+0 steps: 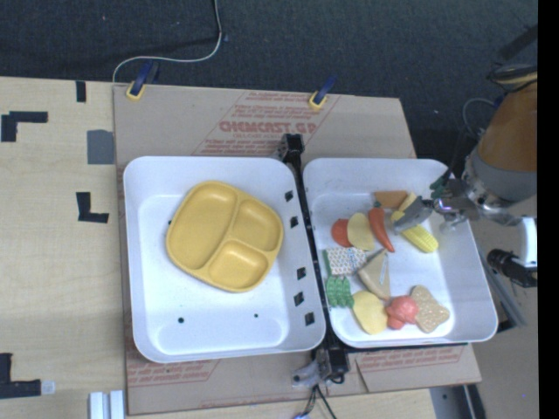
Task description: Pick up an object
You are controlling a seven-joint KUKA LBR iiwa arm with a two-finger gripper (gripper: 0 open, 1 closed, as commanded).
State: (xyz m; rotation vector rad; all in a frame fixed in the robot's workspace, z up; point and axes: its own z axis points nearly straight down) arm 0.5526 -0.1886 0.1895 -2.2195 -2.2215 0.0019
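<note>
Both white bins [140, 234] look like smooth, slightly glossy plastic. Inside the left bin, the yellow divided plate [224, 235] is matt plastic. Under the bins lies a flat sheet of brown cardboard [253, 125] with a dull printed face. Left of the cardboard, the desk [52, 260] shows pale wood grain.
</note>
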